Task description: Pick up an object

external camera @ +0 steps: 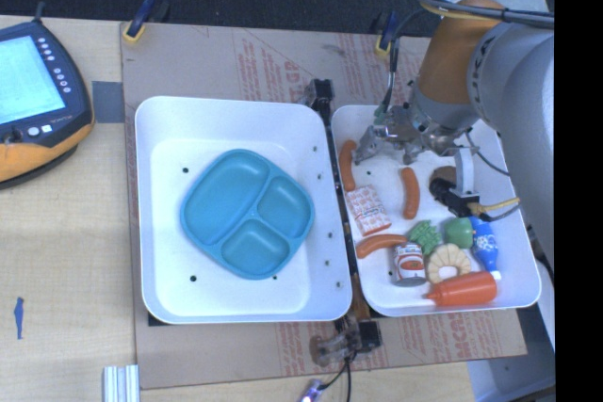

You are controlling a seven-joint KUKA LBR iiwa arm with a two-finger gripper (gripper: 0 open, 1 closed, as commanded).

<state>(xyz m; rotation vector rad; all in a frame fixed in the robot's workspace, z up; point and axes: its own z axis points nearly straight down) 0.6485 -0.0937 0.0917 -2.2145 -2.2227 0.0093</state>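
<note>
Here the grey two-finger gripper (384,142) hangs spread and empty over the right white bin (528,292), near a reddish toy sausage (409,192); crowded neighbours could deflect a closing finger.

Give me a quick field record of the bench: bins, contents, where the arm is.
left bin: holds a blue divided plate
right bin: toy food, including three sausages, a small printed packet, a can, corn, a red bottle
arm: reaches in from the right, over the right bin's far end
gripper: low near the sausage by the divider
jaws: state unclear
bench extras: pendant at left
</note>
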